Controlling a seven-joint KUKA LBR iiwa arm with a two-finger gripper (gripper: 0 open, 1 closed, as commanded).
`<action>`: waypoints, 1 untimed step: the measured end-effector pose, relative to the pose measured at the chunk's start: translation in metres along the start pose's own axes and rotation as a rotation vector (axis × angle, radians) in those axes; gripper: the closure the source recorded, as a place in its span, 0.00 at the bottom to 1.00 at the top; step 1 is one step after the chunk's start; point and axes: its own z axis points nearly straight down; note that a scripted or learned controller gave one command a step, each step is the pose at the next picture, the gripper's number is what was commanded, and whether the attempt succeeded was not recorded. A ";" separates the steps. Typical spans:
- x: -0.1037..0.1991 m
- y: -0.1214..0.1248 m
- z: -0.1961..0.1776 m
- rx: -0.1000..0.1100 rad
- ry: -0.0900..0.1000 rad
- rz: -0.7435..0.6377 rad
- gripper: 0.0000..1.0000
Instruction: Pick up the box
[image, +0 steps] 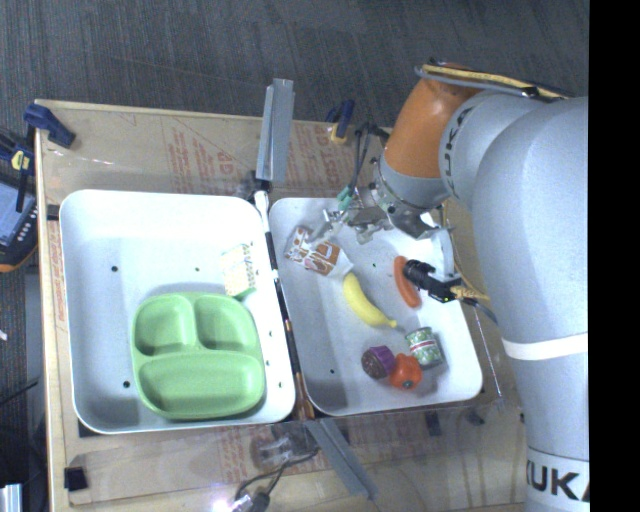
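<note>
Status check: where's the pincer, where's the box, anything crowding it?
Pincer low at right bin's far edge. Small pale patterned box in left bin, against right wall, beside green divided tray. Not between the pincer's tips.

small pale box (238, 270) tilted against the left bin's (90, 220) right wall, above the green tray (195, 355)

Wooden bench (180, 150), two white bins (90, 215) (330, 395) side by side, blue clamps (45, 122) on its edge

Bins (100, 215): smooth white plastic, slight sheen.
Divided tray (195, 355): matt green plastic.
Box (238, 270): printed cardboard.
Banana (366, 303): smooth, glossy.
Desk (150, 150): bare plywood.
Arm (520, 190): satin grey, glossy orange band.
</note>
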 end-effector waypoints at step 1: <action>-0.061 -0.052 -0.078 -0.001 -0.001 0.108 0.00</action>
